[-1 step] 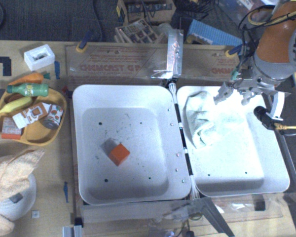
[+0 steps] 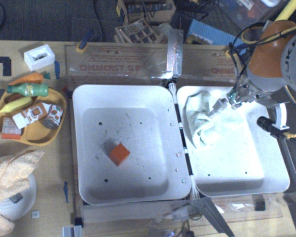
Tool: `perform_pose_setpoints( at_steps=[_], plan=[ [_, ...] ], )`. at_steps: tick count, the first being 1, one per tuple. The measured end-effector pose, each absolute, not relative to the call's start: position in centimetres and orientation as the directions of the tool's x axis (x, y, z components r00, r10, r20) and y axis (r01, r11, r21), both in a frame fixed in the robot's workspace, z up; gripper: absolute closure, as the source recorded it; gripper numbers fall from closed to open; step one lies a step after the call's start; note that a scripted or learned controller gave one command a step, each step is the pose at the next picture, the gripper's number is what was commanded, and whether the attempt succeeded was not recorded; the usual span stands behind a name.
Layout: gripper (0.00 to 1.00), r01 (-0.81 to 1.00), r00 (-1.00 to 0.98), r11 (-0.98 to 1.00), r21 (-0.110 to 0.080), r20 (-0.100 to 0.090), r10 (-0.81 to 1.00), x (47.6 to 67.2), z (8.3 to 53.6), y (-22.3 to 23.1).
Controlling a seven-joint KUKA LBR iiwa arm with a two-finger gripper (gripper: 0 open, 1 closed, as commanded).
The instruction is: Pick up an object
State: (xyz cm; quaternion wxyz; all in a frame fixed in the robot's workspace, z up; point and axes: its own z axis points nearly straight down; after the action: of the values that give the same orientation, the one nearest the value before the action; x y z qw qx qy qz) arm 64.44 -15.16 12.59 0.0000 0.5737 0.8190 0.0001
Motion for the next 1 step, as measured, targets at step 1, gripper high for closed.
perform_pose_setpoints(
  at_steps=[1],
  plan=[
    [0.00, 0.931, -0.366, 0.366, 0.007, -0.008, 0.931, 66.79, 9.39, -11.37]
  ],
)
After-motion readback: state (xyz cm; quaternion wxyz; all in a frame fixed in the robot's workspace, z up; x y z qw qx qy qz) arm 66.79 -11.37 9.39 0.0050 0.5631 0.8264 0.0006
